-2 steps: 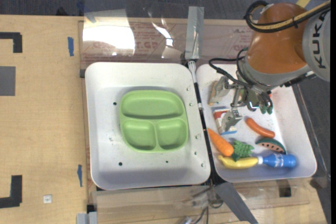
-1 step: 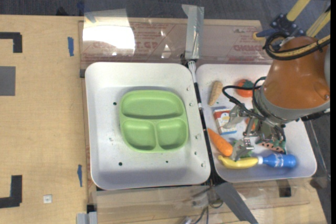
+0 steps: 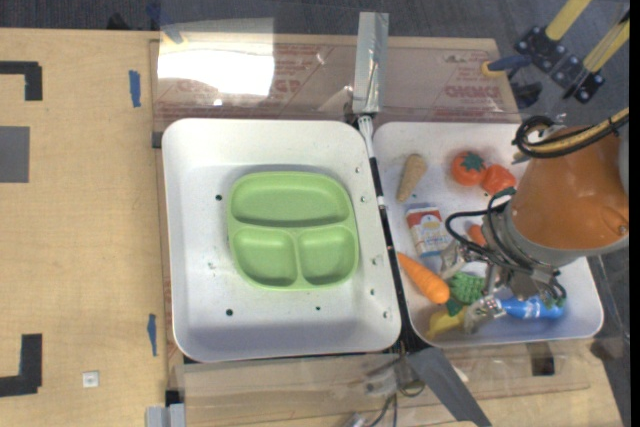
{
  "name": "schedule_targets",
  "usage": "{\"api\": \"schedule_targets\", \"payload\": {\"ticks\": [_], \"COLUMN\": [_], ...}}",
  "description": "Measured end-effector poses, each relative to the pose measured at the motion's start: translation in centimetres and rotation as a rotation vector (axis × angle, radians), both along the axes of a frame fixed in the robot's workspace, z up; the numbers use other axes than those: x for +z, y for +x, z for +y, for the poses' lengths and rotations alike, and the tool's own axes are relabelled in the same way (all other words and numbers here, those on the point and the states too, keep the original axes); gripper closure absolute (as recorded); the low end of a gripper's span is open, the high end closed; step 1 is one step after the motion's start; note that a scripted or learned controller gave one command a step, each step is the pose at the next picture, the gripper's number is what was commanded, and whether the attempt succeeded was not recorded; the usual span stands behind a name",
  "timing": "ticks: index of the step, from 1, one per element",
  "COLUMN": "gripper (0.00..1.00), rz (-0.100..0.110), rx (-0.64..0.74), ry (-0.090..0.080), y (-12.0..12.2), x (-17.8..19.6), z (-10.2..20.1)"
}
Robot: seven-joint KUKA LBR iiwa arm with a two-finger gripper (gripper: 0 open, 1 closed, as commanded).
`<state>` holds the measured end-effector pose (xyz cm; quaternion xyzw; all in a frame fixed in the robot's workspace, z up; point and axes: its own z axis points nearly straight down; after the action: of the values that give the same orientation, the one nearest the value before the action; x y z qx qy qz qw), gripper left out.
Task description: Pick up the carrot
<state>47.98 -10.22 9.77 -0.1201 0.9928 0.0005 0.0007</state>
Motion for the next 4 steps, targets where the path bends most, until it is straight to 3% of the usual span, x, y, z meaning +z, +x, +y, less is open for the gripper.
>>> {"api": "schedule_targets", "payload": {"ticks": [1, 2, 3, 4], "gripper": [0.00, 0.00, 0.00, 0.00], "rz": [-0.008, -0.010, -0.024, -0.021], "rx": [0.050, -0.116, 0.034, 0.200], "ry": [-0.004, 0.000, -0.003, -0.005], "y": [0.9, 8.4, 4.8, 1.9], "x": [-0.7, 9.1, 1.0, -0.7], "z": [0.4, 1.7, 0.6, 0.4]}}
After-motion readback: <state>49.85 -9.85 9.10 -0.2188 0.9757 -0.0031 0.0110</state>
